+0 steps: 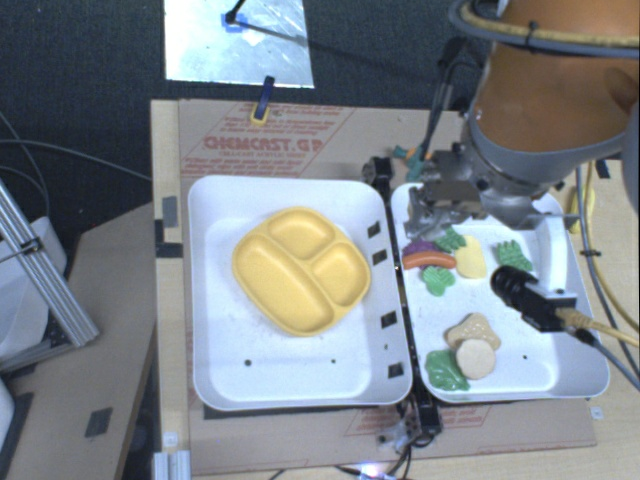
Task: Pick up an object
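Observation:
The right bin [570, 368] holds small toy foods. An orange hot dog [428, 260] lies by a purple piece [421, 248] near the bin's left wall. Close by are a green broccoli piece [437, 281], a yellow piece [471, 261], a green leafy piece [452, 239] and a ridged green piece [514, 256]. Lower down sit a tan cookie [471, 329], a round cracker [476, 359] and a green lettuce leaf [445, 370]. My gripper [432, 218] hangs over the bin's upper left, just above the purple piece and hot dog, under the big orange-banded wrist.
The left bin [215, 368] carries a yellow divided plate [300, 270]. A black cylinder with a cable [527, 298] juts over the right bin. A foil sheet [240, 28] lies at the back. Cables run along the right side.

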Controlling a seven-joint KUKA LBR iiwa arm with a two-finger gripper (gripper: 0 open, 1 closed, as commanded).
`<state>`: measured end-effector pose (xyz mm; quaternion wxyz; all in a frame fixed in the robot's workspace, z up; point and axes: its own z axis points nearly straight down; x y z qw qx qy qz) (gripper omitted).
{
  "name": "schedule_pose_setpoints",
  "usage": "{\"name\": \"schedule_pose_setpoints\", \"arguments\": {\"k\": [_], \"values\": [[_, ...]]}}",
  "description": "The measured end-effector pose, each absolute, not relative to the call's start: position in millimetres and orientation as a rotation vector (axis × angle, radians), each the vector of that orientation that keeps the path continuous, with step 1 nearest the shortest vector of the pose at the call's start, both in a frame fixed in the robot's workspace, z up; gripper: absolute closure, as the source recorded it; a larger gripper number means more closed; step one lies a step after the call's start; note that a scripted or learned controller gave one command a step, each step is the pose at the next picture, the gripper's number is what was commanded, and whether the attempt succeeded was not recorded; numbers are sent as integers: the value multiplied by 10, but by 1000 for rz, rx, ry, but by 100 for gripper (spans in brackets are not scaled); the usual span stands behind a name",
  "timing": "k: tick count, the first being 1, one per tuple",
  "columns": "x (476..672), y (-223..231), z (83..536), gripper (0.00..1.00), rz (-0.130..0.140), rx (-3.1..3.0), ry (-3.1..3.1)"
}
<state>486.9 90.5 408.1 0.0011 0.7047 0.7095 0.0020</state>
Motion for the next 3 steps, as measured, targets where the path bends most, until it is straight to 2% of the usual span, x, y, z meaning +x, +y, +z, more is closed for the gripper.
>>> {"name": "schedule_pose_setpoints", "arguments": {"k": [1,3], "values": [[4859,1614,3638,100,-1,2211,2234],[4877,1581,3878,100,7,2201,2239]]}}
